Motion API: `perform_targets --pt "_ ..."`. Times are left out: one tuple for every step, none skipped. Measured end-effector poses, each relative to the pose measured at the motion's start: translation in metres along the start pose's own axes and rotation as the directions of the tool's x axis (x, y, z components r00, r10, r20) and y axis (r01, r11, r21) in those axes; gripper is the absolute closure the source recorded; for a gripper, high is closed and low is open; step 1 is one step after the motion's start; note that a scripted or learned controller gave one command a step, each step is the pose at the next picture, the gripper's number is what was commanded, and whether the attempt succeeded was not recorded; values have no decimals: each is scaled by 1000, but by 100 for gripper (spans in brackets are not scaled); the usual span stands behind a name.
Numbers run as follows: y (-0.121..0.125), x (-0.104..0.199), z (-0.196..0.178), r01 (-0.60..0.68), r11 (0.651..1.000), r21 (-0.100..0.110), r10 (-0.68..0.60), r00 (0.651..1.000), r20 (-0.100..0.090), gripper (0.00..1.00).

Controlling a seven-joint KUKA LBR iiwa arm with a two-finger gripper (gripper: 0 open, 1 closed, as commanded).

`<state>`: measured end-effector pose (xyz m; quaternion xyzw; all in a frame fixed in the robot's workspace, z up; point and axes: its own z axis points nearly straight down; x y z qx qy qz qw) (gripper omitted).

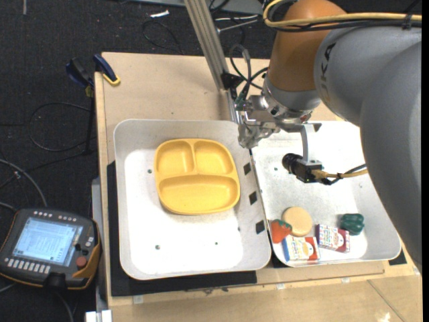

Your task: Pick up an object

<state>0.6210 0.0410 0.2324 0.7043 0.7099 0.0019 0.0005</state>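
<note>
My arm reaches in from the right, wrist bent down over the ridge between the bins. My gripper (249,136) hangs there; I cannot tell its state. The objects (315,233) lie in the right bin (375,247), near its front edge.

arm (375,66) cut off at right edge, claw (249,134) fingers unclear

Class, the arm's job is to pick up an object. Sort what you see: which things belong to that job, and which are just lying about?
Belongs to the job:
gripper
yellow divided tray
round bun
green toy
two small cartons
orange toy

Just lying about:
teach pendant
blue and yellow clamp
floor cables
</note>
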Motion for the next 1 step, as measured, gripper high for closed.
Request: perform_targets --pt "15 53 10 0 1000 2 0 1000 1 100"
